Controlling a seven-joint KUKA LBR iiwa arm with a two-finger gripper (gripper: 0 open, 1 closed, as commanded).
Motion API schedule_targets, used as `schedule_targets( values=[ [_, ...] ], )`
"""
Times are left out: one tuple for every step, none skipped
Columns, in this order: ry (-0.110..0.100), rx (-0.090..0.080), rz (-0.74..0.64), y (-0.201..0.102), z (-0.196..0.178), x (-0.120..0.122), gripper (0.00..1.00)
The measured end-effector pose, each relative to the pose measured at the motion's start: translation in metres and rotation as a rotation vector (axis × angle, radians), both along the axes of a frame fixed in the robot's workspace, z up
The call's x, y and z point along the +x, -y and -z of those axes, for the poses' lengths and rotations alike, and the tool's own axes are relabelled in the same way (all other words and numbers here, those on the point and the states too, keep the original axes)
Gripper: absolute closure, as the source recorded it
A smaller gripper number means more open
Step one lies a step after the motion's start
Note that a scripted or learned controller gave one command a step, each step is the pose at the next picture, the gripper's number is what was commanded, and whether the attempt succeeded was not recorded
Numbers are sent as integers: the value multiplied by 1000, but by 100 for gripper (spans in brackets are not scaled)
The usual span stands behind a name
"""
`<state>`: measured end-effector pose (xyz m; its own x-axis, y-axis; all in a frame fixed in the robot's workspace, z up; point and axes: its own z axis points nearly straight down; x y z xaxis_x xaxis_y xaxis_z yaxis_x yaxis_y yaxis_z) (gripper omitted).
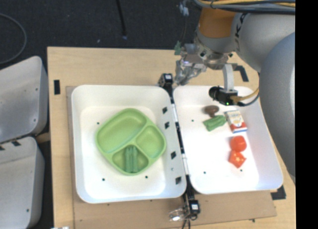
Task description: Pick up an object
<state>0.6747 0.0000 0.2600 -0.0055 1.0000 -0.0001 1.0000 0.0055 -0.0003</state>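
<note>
bins (82, 183) white | divided plate (130, 141) lime green | two blocks (238, 151) red | pod (214, 122) green at the blocks' 10 o'clock | bench (109, 56) tan

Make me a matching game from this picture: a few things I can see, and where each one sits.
Things:
1. green divided plate
2. small carton
3. brown lump
4. gripper

Places:
A. above the far end of the divider between the bins
B. left bin
C. right bin, just beyond the green piece
D. right bin, just beyond the two red pieces

Pairs: 1-B, 2-D, 3-C, 4-A
</note>
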Motion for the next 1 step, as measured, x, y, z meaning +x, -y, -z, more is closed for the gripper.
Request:
schedule_targets(
  values=[
    [-1,1,-1,-56,16,-4,100]
  ],
)
